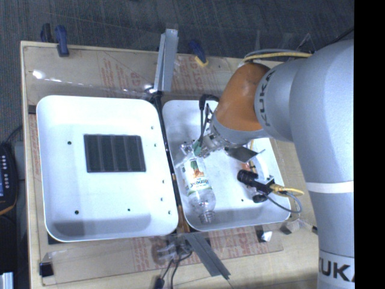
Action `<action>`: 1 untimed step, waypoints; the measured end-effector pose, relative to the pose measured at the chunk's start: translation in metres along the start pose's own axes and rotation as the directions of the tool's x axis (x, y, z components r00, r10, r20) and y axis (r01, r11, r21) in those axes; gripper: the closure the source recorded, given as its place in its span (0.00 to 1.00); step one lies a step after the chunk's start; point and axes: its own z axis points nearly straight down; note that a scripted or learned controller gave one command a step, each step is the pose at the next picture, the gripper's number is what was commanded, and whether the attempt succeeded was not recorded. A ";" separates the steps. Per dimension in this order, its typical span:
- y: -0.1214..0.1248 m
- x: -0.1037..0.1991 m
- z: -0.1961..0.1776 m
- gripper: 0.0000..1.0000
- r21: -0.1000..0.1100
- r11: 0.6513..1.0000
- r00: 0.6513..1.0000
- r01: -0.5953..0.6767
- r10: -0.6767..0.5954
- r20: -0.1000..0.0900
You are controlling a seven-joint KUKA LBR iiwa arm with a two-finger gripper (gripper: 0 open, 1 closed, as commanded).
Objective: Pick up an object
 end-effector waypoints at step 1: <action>-0.089 0.016 0.004 0.00 0.008 1.000 1.000 -0.022 0.022 -0.014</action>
